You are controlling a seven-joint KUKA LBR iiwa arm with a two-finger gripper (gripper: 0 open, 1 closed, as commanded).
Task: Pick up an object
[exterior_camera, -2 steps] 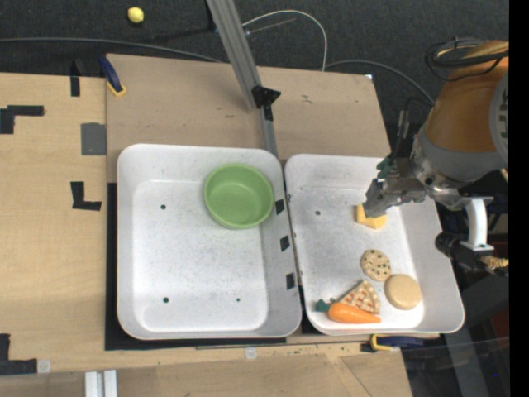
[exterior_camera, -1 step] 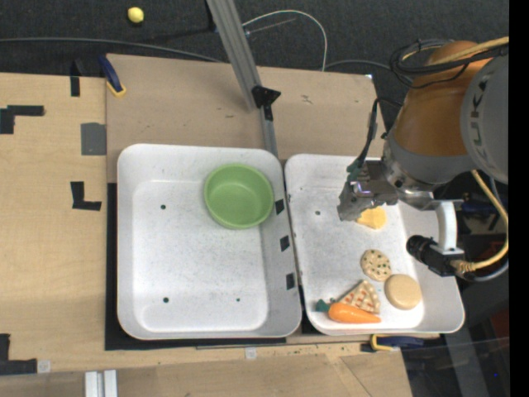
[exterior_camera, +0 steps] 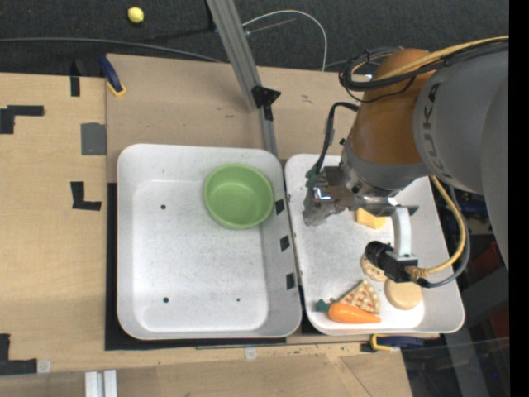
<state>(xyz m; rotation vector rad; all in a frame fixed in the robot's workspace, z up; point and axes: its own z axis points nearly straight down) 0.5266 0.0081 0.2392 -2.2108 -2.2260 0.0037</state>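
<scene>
My gripper [exterior_camera: 317, 208] hangs over the upper left part of the right bin [exterior_camera: 331, 255], close to its left wall. A yellow block [exterior_camera: 369, 218] lies just to its right, partly hidden under the wrist. At the bin's front edge lies an orange carrot [exterior_camera: 350, 313] with a green top. A wedge-shaped pizza slice [exterior_camera: 364, 295] sits behind the carrot, and a tan round disc [exterior_camera: 404, 295] lies to the right of them. A pale ribbed piece [exterior_camera: 373, 268] shows above the slice. I see nothing hanging from the gripper.
A green bowl [exterior_camera: 239, 194] stands in the upper right of the left bin [exterior_camera: 165, 255]. A grey pole [exterior_camera: 240, 52] slants down to the gap between the bins. A small yellow ball [exterior_camera: 135, 14] lies on the dark floor at the far left.
</scene>
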